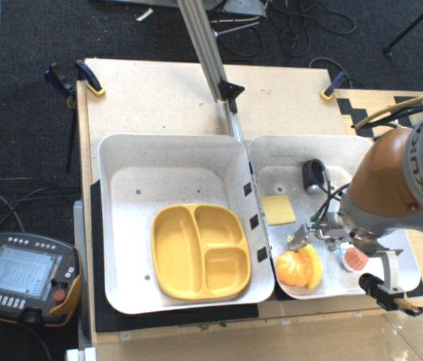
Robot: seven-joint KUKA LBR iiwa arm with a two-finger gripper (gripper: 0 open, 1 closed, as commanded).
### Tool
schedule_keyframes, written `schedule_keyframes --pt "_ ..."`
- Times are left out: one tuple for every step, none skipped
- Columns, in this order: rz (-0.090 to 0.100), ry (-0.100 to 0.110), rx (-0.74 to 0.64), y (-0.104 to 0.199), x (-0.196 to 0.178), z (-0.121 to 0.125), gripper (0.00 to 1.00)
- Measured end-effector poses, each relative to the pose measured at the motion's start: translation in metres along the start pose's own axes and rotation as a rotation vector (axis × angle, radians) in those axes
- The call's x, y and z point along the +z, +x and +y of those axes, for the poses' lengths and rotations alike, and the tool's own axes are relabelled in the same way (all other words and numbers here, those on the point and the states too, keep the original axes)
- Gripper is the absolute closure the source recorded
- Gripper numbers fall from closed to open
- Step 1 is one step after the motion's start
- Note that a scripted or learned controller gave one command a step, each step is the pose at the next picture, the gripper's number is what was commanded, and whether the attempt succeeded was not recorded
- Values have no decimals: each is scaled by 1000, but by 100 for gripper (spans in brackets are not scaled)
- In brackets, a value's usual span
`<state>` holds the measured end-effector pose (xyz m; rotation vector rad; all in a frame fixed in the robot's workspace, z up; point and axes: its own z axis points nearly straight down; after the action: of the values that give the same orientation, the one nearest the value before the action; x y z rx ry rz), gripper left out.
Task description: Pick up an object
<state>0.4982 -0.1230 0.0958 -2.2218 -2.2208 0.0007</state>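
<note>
**Fingers low in right-hand bin, grip state unreadable**

Fingers: I cannot tell from this view whether they are spread or closed; the tips are too small and sit against clutter. The gripper [301, 239] is down inside the right bin [286, 150], reaching in from the worktop's [158, 96] right edge. It sits just above and beside an orange-and-yellow object [299, 268]. I cannot tell if they are touching, and I see nothing I could call held.

Right bin:
- The orange-and-yellow object lies toward the worktop's near edge, close to the wall shared with the left bin.
- A flat pale-yellow square [279, 210] lies farther back, by the same wall and apart from the gripper.
- A small black object [314, 174] sits toward the far edge.
- A small red-and-white object [355, 259] lies to the right of the gripper, partly under the arm's wrist.

Left bin [121, 156]: one yellow divided plate [200, 250] with three compartments, lying toward the near edge.

Surroundings: the grey arm's orange band [380, 175] hangs over the right bin's right side. Yellow-tipped clamps [91, 81] grip the worktop's far corners. A teach pendant [23, 277] lies on the floor off the left edge.
</note>
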Motion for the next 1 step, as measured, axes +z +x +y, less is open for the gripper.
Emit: schedule_keyframes --pt "0 -1 1 0 -11 0 100"
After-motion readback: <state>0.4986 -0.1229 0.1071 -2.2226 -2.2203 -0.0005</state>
